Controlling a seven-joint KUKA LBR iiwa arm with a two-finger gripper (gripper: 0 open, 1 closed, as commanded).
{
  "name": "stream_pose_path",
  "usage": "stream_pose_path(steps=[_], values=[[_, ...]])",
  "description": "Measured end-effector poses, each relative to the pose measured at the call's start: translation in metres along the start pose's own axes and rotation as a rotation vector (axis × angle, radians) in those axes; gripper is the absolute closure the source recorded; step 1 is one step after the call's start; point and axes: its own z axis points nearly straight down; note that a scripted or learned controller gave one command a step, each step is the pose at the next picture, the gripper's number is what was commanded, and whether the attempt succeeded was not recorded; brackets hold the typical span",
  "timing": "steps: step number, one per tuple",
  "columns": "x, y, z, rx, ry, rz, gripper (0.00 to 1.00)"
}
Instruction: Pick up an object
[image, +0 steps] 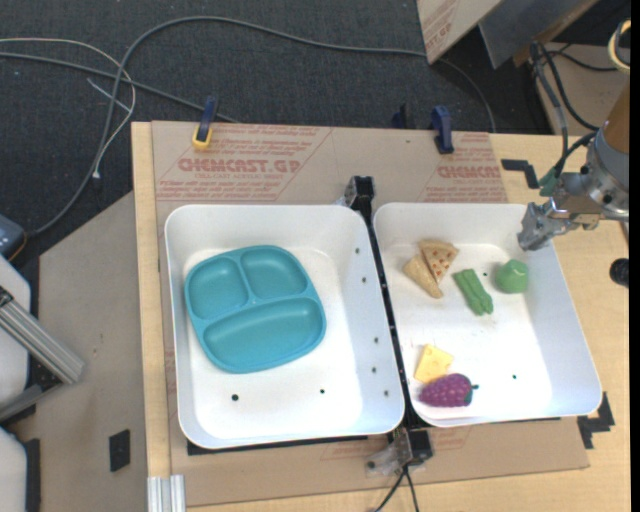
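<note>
Since any one of the pieces would satisfy the task, we take the small round green plastic toy (512, 277) as the likeliest target: it lies in the upper right part of the shallow white right-hand bin (560, 340), nearest the arm. Just beside it on its left lies a long green plastic vegetable piece (474, 291), and further left a tan wedge-shaped toy sandwich (438, 262) rests against a beige bread-like piece (422, 277). Near the front of the same bin a yellow cheese-like wedge (432, 362) touches a purple bunch of toy grapes (446, 390). The shallow white left-hand bin (200, 400) carries a teal plastic divided plate (256, 306), and both bins sit on a brown board over the table (300, 150).

What we judge could go wrong: the round green toy looks smooth and could roll or squirt aside if pinched off-centre, and a descent drifting left might catch the long green piece next to it instead. The bin's back wall is also near, so a careless approach could clip the rim.

We see the metal two-finger gripper (532, 236) poised over the right-hand bin's upper right corner, above and slightly right of the round green toy, apart from it. We cannot tell how wide the jaws stand; nothing shows between them.
</note>
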Motion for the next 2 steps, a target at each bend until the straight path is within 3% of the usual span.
stream_pose_path(steps=[2], values=[[0.094,0.026,0.019,0.006,0.002,0.002,1.00]])
